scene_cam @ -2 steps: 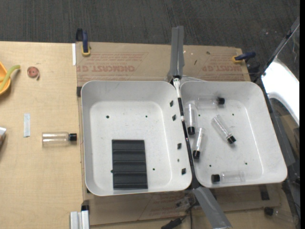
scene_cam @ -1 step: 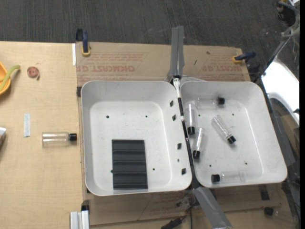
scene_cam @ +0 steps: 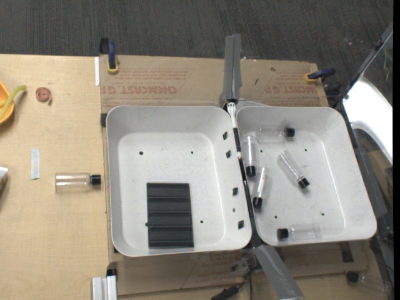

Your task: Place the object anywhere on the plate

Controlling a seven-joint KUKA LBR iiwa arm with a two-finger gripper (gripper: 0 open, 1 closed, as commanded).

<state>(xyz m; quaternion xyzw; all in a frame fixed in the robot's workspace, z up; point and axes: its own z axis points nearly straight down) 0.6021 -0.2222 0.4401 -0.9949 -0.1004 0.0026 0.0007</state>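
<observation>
A black ridged plate [scene_cam: 169, 215] lies flat in the left bin [scene_cam: 125, 167], near its front edge. Several clear vials with black caps lie on the floor of the right bin [scene_cam: 340, 167]. One vial [scene_cam: 250, 155] rests along the left wall, with another [scene_cam: 259, 187] just below it. A third [scene_cam: 294, 170] lies diagonally in the middle. There is a vial [scene_cam: 277, 132] near the back and another [scene_cam: 299, 232] at the front edge.
On the wooden bench to the left lie a stray vial [scene_cam: 76, 180], a white strip [scene_cam: 35, 164], a small brown disc [scene_cam: 42, 94] and a yellow object [scene_cam: 6, 102]. Clamps [scene_cam: 110, 56] hold cardboard behind the bins. A grey divider bar [scene_cam: 232, 67] stands between them.
</observation>
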